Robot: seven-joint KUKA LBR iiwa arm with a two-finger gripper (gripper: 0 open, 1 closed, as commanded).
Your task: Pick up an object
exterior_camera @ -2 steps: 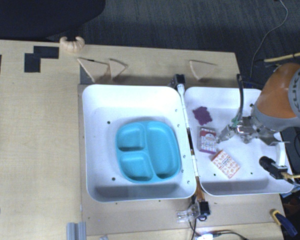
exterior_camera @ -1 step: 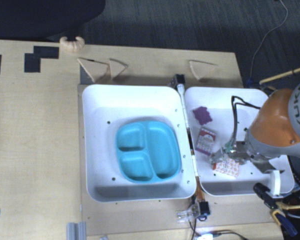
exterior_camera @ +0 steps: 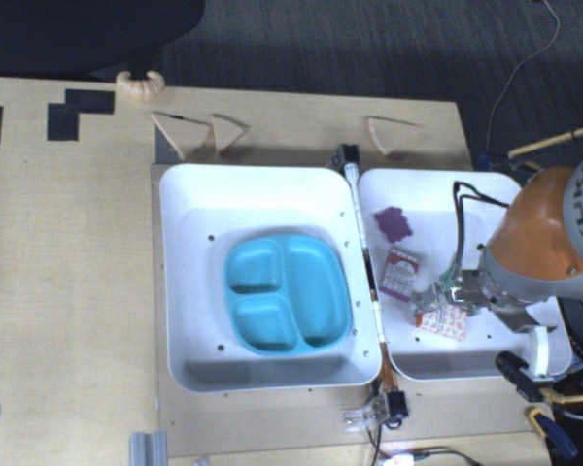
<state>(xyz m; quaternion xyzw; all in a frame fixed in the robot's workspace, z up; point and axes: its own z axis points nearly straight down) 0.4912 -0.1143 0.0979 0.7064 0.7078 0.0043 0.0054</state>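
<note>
On the right side of the bench, inside the right bin [exterior_camera: 486, 357], the gripper [exterior_camera: 445, 299] hangs low over the white floor, at the end of the grey arm with its orange band [exterior_camera: 539, 231]. Three small things lie in this bin. A purple piece [exterior_camera: 394, 223] is toward the far wall, well apart from the gripper. A small packet with red and white print [exterior_camera: 399, 273] lies near the middle, just to the left of the gripper and a little farther back. A second flat packet with a red pattern [exterior_camera: 443, 324] lies just beside the gripper on its near side, so close that it may be touching; I cannot tell this for sure.

The second packet seems to be the nearest thing to pick. Its long axis goes roughly from left to right, with a slight tilt. To take it, I think the gripper needs only a very short move toward the front wall of the bin and then straight down.

Whether the gripper is released or clenched I cannot tell, because its tip is small and dark in the picture. Nothing is seen lifted off the floor, so in my judgement the pick is not yet done.

The left bin [exterior_camera: 185, 260] holds a blue tray with three compartments [exterior_camera: 287, 294], far from the gripper.
</note>
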